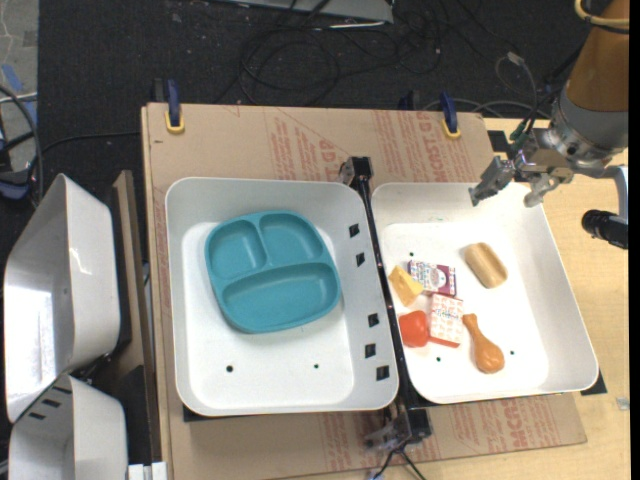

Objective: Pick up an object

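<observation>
My gripper hangs over the far edge of the right bin, open, with nothing between its two spread fingers. Below it in the bin lie a tan bread roll, a yellow cheese wedge, two small printed packets, a red tomato-like piece and an orange drumstick. All of them rest on the bin floor, well apart from the gripper.
The left bin holds a teal divided plate. A black divider strip runs between the bins. Yellow-handled clamps pin the cardboard base at the back. White containers stand at the far left.
</observation>
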`<act>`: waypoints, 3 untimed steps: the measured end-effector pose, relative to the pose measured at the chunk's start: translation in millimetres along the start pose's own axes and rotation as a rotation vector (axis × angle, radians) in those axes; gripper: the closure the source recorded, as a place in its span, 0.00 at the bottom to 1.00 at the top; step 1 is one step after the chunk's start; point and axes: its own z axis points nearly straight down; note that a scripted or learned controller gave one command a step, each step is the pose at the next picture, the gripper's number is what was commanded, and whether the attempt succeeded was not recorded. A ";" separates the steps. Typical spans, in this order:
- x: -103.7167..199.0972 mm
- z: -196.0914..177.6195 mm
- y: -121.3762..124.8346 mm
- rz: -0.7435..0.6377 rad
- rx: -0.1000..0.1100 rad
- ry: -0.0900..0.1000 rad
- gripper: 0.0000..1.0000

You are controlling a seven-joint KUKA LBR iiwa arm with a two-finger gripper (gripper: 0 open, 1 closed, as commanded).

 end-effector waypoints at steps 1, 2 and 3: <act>0.4 -7.8 2.2 -0.002 -0.013 -0.002 0.00; 5.2 51.6 10.4 -0.006 -0.008 -0.001 0.00; 8.7 97.8 3.5 -0.001 -0.009 -0.001 0.00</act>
